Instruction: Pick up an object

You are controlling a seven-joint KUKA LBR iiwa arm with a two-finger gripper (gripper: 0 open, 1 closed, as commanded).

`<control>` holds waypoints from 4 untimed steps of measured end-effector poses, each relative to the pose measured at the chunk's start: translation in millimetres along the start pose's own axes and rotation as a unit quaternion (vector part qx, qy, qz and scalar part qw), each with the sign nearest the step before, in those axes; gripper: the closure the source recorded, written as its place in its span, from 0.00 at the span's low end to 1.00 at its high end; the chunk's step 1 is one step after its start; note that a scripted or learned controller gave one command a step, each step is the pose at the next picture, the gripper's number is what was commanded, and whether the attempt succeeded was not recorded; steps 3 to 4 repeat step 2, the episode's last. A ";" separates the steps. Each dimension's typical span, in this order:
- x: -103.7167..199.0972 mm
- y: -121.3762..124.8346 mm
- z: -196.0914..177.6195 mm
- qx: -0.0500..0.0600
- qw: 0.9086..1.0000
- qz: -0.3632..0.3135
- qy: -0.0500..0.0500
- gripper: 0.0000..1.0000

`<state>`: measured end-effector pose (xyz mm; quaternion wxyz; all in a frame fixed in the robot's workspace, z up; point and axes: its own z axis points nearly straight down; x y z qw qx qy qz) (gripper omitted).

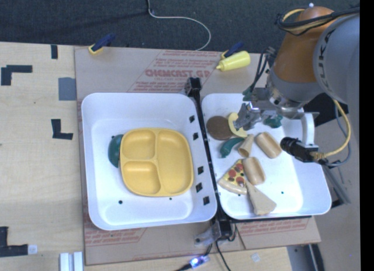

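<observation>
step: arm is hovering low over the right bin (315,202), approach phase, nothing lifted
jaws: gripper (244,118) is sitting at the yellow ring piece (234,125), far-left in that bin; can't tell if released or clenched
targets: pizza slice (232,177), bread rolls (260,156), brown disc (218,127) are lying clustered nearby
next: needs centring on one item, then closing and lifting
left bin: yellow divided plate (156,162)

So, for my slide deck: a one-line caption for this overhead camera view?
KUKA arm's end effector hovers over toy food in the right bin; a yellow divided plate sits in the left bin.
</observation>
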<state>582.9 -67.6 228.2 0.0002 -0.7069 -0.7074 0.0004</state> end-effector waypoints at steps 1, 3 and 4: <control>6.2 12.0 4.5 0.000 1.000 0.000 0.000 1.00; 8.2 10.5 -1.3 0.000 1.000 0.000 0.000 1.00; 8.2 10.5 -1.3 0.000 1.000 0.000 0.000 1.00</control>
